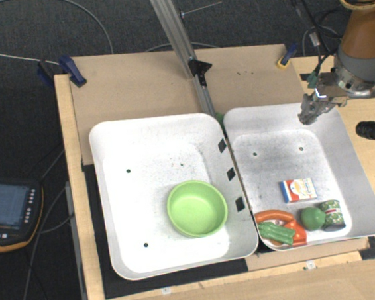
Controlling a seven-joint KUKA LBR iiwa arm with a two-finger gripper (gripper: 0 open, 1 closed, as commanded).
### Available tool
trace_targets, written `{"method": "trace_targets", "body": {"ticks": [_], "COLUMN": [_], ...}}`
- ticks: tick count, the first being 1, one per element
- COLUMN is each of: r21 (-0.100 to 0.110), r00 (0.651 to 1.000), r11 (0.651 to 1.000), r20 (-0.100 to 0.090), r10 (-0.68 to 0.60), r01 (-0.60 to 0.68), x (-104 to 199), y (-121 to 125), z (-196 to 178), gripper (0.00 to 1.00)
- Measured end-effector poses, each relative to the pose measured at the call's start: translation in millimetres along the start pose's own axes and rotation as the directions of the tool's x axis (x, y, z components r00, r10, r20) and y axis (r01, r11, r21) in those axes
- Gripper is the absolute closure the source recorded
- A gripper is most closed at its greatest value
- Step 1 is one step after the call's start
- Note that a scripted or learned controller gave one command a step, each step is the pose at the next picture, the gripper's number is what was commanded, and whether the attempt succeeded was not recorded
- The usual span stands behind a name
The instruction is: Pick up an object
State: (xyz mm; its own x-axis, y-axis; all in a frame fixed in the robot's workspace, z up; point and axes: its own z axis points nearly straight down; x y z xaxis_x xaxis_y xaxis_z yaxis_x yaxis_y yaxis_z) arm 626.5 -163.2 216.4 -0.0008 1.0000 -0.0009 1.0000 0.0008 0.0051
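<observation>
Can't tell the hand's (308,114) grip; it's at the right bin's (349,162) 1 o'clock, toys (301,219) crammed at 5, so a grab could slip.

You see two white bins (111,187), one green bowl (197,209), one small printed box (297,189), one green ball (311,217), one green can (332,214), and one orange-and-green toy (279,227).
</observation>
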Motion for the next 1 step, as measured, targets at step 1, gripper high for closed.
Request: {"method": "trace_targets", "body": {"ticks": [1], "r21": [0.001], "r00": [1.000], "r11": [1.000], "r20": [0.000], "r10": [0.000], "r01": [0.000], "x": [0.0], "y": [0.9], "z": [-52.6], "gripper": [1.00]}}
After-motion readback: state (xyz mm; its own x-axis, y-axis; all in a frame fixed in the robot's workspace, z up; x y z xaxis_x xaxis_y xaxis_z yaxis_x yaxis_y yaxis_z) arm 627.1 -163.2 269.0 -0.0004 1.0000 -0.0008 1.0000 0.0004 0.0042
